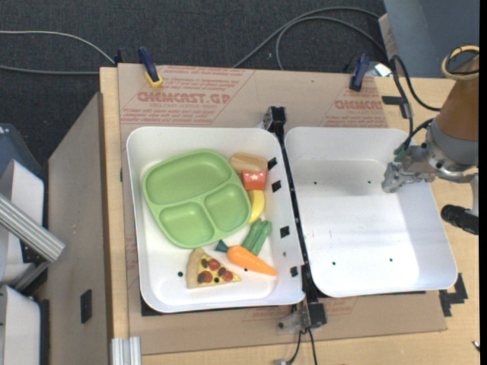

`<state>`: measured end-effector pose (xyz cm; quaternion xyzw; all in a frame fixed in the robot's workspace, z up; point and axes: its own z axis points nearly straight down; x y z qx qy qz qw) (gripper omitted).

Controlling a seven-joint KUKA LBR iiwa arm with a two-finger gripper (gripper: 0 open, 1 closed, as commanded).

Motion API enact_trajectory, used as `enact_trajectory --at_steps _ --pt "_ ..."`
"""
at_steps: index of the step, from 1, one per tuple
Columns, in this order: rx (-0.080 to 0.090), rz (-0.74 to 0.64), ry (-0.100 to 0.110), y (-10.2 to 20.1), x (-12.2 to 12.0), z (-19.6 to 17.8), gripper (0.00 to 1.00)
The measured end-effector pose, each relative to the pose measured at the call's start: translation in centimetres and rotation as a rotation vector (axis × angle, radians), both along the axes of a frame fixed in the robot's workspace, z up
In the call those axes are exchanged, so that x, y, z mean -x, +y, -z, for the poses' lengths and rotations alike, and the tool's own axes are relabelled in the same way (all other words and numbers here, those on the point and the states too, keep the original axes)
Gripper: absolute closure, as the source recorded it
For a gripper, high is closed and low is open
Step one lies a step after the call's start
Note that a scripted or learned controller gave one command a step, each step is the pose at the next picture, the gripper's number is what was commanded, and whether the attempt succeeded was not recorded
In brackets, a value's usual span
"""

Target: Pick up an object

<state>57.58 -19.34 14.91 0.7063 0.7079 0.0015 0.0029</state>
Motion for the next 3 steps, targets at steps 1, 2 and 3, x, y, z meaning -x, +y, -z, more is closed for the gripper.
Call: enact_trajectory --at_steps 1,2,3 --pt "0.000 0.001 0.000 -0.5 -0.5 -4.6 1.00" --pt "0.001 0.001 -0.002 -1.1 -0.2 -10.8 1.00" --pt "-0.005 -0.004 0.006 4.2 -0.4 -11.4 1.00"
